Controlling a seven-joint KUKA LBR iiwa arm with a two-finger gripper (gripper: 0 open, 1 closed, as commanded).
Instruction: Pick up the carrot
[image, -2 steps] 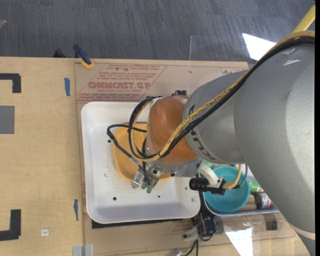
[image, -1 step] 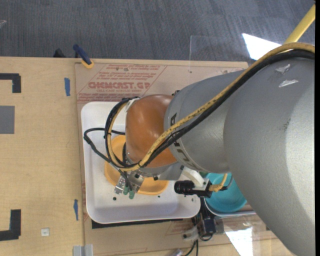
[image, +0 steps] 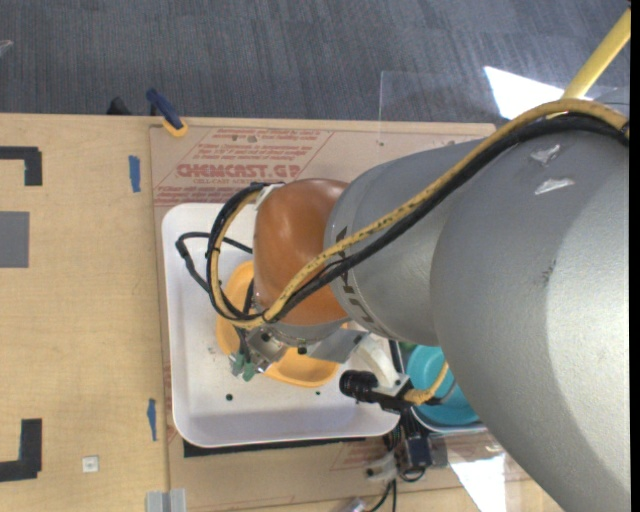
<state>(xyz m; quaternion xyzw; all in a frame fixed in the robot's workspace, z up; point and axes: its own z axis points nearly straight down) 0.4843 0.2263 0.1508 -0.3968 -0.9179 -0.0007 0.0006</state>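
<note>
The grey arm with its orange band (image: 295, 250) reaches down into the left white bin (image: 190, 300) and hides most of it. The gripper (image: 255, 352) sits low in the middle of that bin, its tip masked by the wrist and cables. Right beside it on the left, a small orange piece with a green end (image: 238, 362) pokes out from under the wrist; this looks like the carrot. Whether the gripper holds it or merely touches it is hidden.
A yellow-orange rounded object (image: 300, 373) lies under the wrist in the left bin. A teal object (image: 440, 385) shows in the right bin, mostly covered by the arm. Black cables (image: 205, 262) loop over the left bin. Bare bin floor shows at the left and front.
</note>
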